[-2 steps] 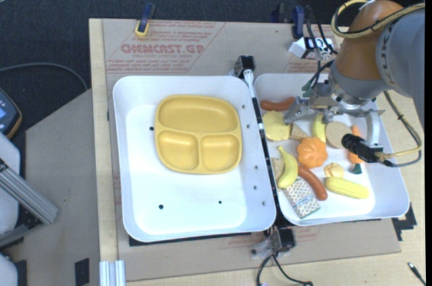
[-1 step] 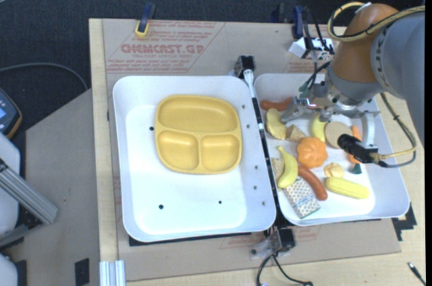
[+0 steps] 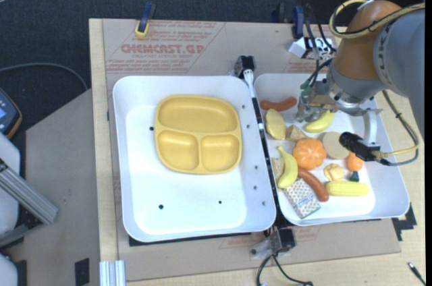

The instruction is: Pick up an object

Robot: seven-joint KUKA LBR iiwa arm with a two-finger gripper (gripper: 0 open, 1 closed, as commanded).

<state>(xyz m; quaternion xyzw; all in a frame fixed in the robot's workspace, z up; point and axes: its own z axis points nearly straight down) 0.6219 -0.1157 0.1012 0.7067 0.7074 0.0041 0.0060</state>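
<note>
"CHEMCAST GP" printed board (image 3: 172,45)

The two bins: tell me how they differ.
The left bin holds one thing, a yellow divided tray; the right bin holds a heap of toy food, among them an orange, a banana and corn. The gripper reaches into the right bin, not the left bin. The left bin shows much bare floor; the right bin shows less. Both are shallow and white.

Bench (image 3: 108,143) bears left bin (image 3: 135,163), right bin (image 3: 388,200).
</note>
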